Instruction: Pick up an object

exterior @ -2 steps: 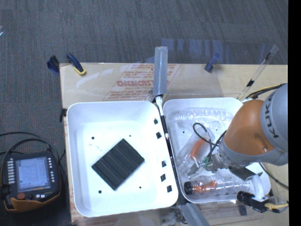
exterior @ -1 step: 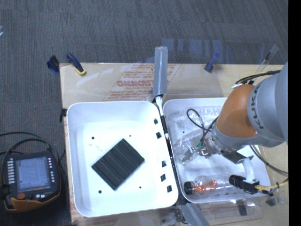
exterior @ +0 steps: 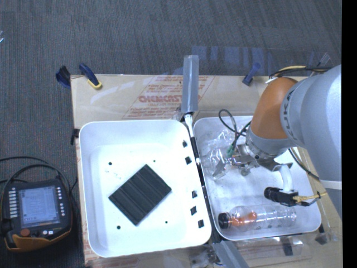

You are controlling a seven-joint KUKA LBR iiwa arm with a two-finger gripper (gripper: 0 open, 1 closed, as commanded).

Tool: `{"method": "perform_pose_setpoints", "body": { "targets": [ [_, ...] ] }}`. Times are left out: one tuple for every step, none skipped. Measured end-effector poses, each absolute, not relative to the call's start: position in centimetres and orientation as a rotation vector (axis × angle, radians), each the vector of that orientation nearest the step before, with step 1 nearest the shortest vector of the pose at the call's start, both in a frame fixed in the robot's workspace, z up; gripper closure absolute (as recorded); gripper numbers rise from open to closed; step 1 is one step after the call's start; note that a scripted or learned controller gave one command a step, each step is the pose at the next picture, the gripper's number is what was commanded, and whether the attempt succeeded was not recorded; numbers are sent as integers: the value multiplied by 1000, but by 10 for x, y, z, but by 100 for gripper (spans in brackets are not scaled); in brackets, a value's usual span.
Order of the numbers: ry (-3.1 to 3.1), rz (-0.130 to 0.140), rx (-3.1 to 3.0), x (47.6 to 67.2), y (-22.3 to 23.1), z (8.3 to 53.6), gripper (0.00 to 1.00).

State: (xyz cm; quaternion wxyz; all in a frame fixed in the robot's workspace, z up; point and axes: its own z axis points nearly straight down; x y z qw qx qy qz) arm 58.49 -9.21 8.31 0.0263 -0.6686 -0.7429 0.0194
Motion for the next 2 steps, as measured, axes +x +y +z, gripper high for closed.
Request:
{"method": "perform_pose_setpoints", "body": {
  "targets": [
    [-2050, 6, -2376, 584, -119, 171, 0],
    [-2126, 2, -2306, 529, -135, 86, 0]
  ]
}}
